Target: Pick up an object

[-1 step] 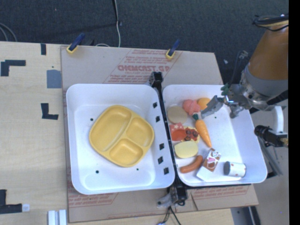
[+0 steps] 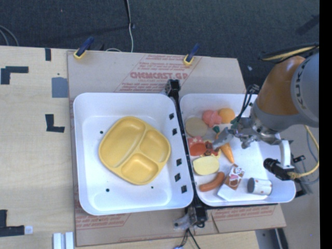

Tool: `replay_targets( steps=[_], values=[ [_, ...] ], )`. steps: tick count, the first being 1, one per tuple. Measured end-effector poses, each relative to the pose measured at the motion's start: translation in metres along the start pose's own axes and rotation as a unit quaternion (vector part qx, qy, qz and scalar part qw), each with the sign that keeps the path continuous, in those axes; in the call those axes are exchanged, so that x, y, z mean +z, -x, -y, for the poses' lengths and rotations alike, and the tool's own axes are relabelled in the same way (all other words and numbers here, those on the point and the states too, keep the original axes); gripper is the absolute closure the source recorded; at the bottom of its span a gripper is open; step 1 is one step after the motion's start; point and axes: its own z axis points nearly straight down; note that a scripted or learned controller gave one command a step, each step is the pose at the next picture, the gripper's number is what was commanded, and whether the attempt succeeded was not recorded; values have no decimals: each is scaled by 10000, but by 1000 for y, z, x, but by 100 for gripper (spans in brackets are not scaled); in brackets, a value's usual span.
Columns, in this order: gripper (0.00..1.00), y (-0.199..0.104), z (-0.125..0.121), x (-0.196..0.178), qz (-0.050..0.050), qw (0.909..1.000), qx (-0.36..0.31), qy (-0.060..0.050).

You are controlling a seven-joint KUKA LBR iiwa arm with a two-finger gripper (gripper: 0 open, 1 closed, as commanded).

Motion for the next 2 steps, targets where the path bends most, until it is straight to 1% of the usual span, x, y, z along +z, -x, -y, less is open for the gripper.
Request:
replay_targets(
  steps=[1,2],
  values=[
    [0,-8,-13,28,18,10000,-3,82],
    [100,-9,-13,24,5,10000,-7,47]
  ],
)
